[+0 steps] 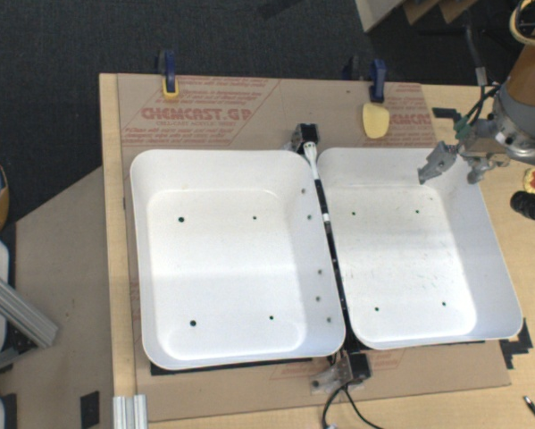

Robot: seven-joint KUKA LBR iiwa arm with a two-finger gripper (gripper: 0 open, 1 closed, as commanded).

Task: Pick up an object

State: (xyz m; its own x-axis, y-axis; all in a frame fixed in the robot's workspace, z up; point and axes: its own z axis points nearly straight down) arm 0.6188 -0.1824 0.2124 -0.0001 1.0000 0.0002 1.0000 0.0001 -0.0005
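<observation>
My hand [449, 174] hangs over the far right corner of the right bin [481, 266]. Its two fingers stand apart and nothing is between them. So the step is still the first one: to choose a thing and go down on it.

On the white floor of the right bin and of the left bin [151, 266] I find only small dark dots, which look like holes or marks and not like things to grasp. The only candidate I see is a yellow piece [375, 121]. It lies on the brown board [115, 239] near the far edge of the desk, just outside the far left corner of the right bin and directly under a blue clamp [377, 74]. I cannot tell whether it is loose or belongs to the clamp. A second blue clamp [167, 64], towards the far left corner, also has yellow under it, so I am doubtful.

To do this well, I think I should keep the fingers wide, bring them to both sides of the piece, stay away from the bin rim and the clamp, and close only when I am low enough.

On the board, red printed letters read "CHEMCAST", followed by what seems to be "GP". The same print repeats beside it, partly covered.
</observation>
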